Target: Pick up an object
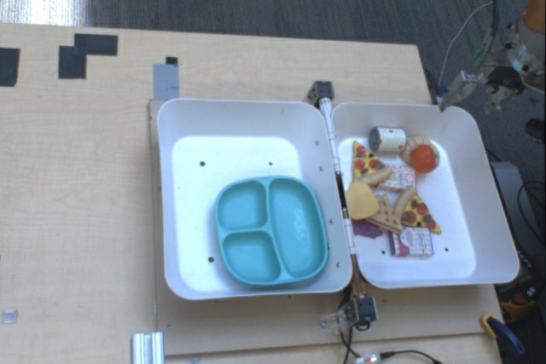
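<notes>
The right bin (490, 209) holds a heap of toy food. A small white cylinder (388, 138) lies at the back, with an orange-red ball (423, 156) beside it. One pizza slice (367, 162) lies left of them. A second pizza slice (420, 214) lies nearer the front. Between the slices sit a yellow rounded piece (360, 200) and tan sticks (388, 222). A printed card (416, 243) lies at the front. My gripper (479, 88) hovers above the bin's far right corner, well apart from all the items and holding nothing I can see.
The left bin (183, 183) bears a light blue divided plate (271, 228) with three compartments. Clamps sit between the bins at the back (322, 90) and front (358, 311). Cables (478, 21) hang near the arm at the upper right.
</notes>
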### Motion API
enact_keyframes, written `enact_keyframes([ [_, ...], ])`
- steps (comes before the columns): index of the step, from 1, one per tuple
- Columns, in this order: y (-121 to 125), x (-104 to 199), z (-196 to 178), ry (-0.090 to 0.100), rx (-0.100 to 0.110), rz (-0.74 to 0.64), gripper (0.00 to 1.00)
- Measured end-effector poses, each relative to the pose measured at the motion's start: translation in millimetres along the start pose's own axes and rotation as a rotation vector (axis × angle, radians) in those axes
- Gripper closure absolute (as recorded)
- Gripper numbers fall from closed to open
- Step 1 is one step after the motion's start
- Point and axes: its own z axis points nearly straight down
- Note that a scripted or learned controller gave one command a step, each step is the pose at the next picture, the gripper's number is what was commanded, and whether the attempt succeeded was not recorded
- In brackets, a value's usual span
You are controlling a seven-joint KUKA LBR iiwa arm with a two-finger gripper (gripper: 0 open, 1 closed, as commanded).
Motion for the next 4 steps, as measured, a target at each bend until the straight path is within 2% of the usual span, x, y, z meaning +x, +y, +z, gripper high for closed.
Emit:
enact_keyframes([
  [1, 13.6, 17.2, 122.8, -0.002, -0.009, -0.002, 0.00],
  [2, 0.0, 34.3, 132.5, -0.001, -0.018, -0.001, 0.00],
  [3, -8.4, 39.0, 135.0, -0.003, -0.023, -0.001, 0.00],
  [4, -24.2, 46.9, 148.7, -0.001, -0.002, 0.000, 0.00],
])
